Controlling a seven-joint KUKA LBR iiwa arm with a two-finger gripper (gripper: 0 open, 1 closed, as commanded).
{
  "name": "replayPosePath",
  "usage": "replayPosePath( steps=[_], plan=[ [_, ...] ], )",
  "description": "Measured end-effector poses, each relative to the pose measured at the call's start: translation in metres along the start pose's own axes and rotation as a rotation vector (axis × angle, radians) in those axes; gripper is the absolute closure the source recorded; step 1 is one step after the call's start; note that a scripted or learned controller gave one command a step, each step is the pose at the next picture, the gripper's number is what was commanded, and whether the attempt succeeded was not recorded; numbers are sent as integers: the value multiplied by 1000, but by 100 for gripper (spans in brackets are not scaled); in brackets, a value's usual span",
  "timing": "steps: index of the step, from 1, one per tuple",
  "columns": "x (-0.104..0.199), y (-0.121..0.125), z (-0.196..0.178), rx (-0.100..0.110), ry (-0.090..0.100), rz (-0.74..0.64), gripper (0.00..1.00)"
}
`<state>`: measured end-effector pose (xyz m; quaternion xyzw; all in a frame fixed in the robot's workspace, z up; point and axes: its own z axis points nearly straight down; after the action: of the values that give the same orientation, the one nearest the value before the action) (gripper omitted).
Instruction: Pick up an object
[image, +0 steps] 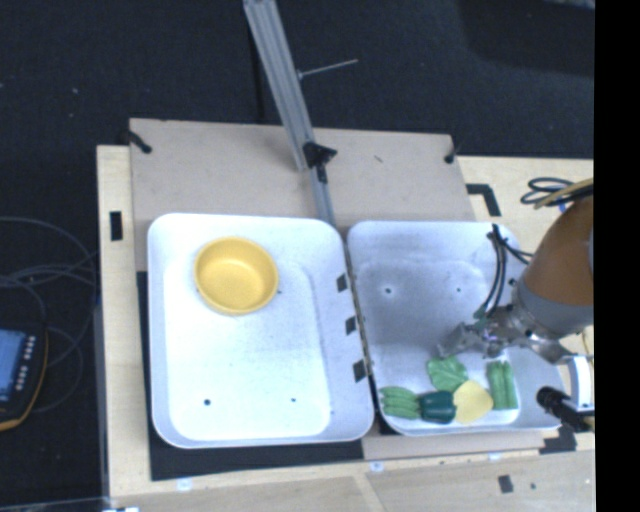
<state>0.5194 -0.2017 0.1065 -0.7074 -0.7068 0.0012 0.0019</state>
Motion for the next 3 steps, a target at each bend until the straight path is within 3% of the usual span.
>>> replayPosePath(
  steps=[1,3],
  plan=[
    [-1,2,-13,-6,-1,1,100],
    [10,7,-125,-11,-3,-1,100]
  ],
)
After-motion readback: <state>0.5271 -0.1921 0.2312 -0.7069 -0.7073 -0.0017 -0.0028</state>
